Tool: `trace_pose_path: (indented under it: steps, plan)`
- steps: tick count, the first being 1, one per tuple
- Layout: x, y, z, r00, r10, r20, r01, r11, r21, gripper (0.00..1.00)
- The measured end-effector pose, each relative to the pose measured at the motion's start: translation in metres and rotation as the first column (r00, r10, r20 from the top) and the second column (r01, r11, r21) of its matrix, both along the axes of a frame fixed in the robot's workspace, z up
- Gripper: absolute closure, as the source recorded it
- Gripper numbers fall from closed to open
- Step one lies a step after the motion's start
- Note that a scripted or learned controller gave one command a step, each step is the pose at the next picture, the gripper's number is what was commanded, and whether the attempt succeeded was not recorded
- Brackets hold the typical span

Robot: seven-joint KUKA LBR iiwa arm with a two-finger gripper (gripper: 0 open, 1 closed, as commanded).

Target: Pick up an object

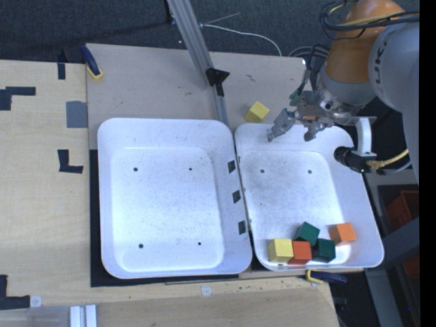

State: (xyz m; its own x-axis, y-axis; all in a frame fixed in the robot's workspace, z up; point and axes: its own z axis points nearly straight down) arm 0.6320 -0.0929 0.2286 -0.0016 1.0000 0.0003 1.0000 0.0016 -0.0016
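Plywood benchtop point(157, 80) carried two shallow white bins side by side, and the right bin point(286, 182) held the pickable stock. Five small cubes lay clustered against its near rim: a yellow block point(280, 250), a red-orange block point(301, 251), two dark green blocks point(308, 233) point(325, 249) and an orange block point(343, 233). Several appeared to touch. A sixth item, a yellow cube point(258, 111), sat outside on the bench, just beyond the far edge of the bins.

The gripper point(294, 127) hung over the far rim of the right bin, fingers spread apart with nothing between them, well apart from the cluster.

Failure risks, as judged:
- Tight packing could leave no gap for a finger, so a descent might land on a block's top or wedge two together.
- Blocks against the bin's curved wall could block one finger and tilt the piece out on closing.
- A descent at the present position would meet only bare bin floor or rim.

The blocks looked rigid, matte and square-edged, probably wood or foam. Both bins were smooth moulded plastic with rounded corners and faint speckling. The left bin point(163, 196) showed four small dark holes. A slanted aluminium rail point(194, 33) crossed the bench behind.
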Motion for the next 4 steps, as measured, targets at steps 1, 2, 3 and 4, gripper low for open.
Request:
trace_pose_path:
  steps: [1,2,3,4]
  plan:
    - [-0.120,-0.038,-0.087,1.000,-0.007,-0.011,0.007,1.000,0.001,0.00]
    - [-0.062,-0.098,-0.044,1.000,-0.003,0.008,0.003,1.000,-0.006,0.00]
    - [-0.023,-0.101,-0.109,1.000,0.001,-0.003,-0.001,1.000,0.000,0.00]
    - [0.017,-0.098,-0.068,1.000,0.002,0.006,-0.002,1.000,-0.002,0.00]
